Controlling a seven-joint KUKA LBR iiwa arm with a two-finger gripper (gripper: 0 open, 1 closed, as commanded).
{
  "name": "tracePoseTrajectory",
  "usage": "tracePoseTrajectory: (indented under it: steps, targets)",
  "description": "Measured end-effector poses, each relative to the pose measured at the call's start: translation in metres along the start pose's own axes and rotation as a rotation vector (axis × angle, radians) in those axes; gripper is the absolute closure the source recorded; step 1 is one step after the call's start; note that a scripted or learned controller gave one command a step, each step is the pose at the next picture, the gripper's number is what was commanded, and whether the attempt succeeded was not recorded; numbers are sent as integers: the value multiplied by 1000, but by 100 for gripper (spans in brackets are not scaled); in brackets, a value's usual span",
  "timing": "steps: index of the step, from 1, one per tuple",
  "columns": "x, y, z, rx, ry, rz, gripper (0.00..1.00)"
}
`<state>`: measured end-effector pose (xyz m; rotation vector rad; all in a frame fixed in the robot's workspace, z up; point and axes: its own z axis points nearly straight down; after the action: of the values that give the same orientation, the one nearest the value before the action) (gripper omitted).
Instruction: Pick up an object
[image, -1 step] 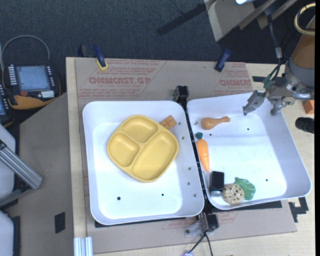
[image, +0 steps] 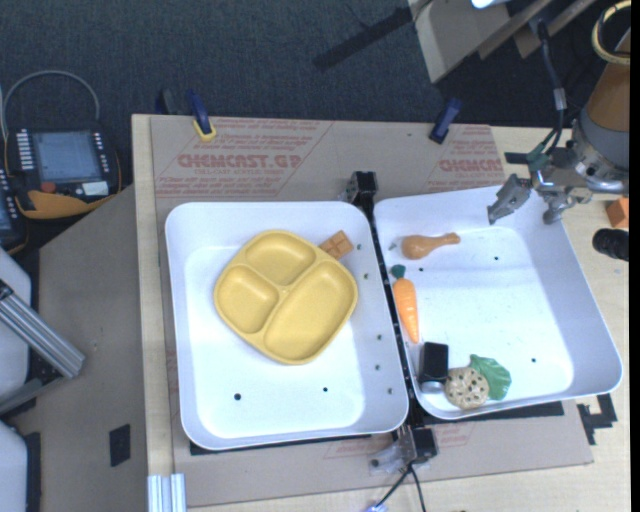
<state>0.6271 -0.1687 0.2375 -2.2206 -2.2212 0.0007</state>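
My gripper (image: 527, 203) hangs over the back right corner of the right bin (image: 560, 300), open, with nothing between its fingers. In that bin lie a tan drumstick (image: 430, 244) near the back, an orange carrot (image: 405, 310) along the left wall, and at the front a small black block (image: 434, 361), a cookie (image: 463, 388) and a green leafy piece (image: 493, 376). The drumstick is the nearest object, to the gripper's left and a little nearer the front.
The left bin (image: 200, 380) bears a yellow divided plate (image: 286, 296) with a small brown block (image: 337, 244) at its back edge. A black clamp (image: 362, 186) sits between the bins at the back. The bench's cardboard top (image: 300, 150) surrounds both bins.
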Motion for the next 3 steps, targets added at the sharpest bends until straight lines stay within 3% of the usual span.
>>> tracePoseTrajectory:
  steps: [2, 3]
  targets:
    - [-1, 6, 112, 4, 1, -1, 0]
    - [-3, 9, 147, -8, -5, -1, 0]
